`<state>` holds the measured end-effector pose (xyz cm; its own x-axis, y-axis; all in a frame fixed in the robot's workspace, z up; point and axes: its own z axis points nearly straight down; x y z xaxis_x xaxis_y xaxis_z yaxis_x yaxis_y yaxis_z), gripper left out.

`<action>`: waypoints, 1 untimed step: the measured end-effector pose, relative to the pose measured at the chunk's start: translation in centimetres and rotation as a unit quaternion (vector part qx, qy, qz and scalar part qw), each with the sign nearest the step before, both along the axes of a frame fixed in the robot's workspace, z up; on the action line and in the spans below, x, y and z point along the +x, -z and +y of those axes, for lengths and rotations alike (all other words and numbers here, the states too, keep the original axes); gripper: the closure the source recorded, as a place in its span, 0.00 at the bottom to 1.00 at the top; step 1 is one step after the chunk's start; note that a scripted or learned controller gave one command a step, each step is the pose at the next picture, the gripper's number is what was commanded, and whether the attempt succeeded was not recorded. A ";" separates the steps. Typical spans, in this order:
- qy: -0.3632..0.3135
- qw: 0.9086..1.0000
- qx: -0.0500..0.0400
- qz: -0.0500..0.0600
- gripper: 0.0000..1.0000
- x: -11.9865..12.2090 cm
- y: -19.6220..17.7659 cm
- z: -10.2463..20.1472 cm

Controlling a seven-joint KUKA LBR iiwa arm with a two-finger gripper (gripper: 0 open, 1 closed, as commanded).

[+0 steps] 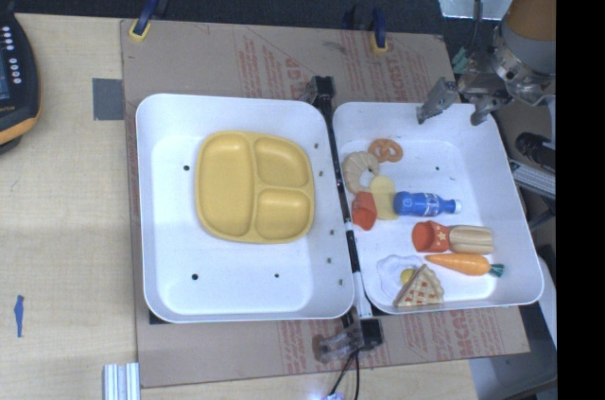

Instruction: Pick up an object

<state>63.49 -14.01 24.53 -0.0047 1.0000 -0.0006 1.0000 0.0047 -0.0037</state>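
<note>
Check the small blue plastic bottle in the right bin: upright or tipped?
Tipped. The small blue plastic bottle lies on its side on the floor of the right white bin, white cap pointing toward the view's right.

My bench (66, 228), wooden, bears a brown cardboard sheet (284, 58); on it sit two white bins, left (165, 285) and right (515, 228), side by side.

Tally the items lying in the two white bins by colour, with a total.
Yellow: 2 (divided plate, block)
Tan/brown: 4 (pretzel, croissant, hot dog bun, sandwich wedge)
Red: 2 (pepper, red piece)
Blue: 1 (bottle)
Orange: 1 (carrot)
White: 1 (fried egg)
Total: 11
</note>
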 end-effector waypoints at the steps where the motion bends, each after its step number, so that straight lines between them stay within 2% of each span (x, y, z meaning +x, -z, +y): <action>1: -0.002 1.000 0.001 0.004 0.00 2.0 15.2 4.1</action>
<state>65.45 -9.94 9.29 -0.0095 1.0000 0.0017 0.9999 0.0095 -0.0127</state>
